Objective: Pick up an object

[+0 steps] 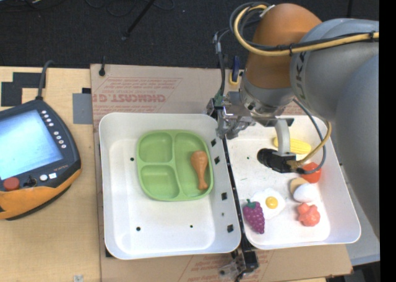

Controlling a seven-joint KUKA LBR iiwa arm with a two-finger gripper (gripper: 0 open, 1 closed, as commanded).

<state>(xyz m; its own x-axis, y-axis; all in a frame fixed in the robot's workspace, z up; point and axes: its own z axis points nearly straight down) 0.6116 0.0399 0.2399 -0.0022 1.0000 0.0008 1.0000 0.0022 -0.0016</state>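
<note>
One gripper (230, 127) hung over the seam between the two white bins, near their far edge.
Whether its fingers were spread or pressed together could not be told. Beside it, the left bin (117, 213) held a green divided plate (162, 175) carrying a toy drumstick (200, 168). The right bin (343, 213) held corn (299, 146), purple grapes (253, 215), a fried egg (271, 202) and a red berry (308, 214), well apart from the gripper.

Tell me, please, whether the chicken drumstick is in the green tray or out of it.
In: the drumstick lies in the green tray's right compartment.
</note>
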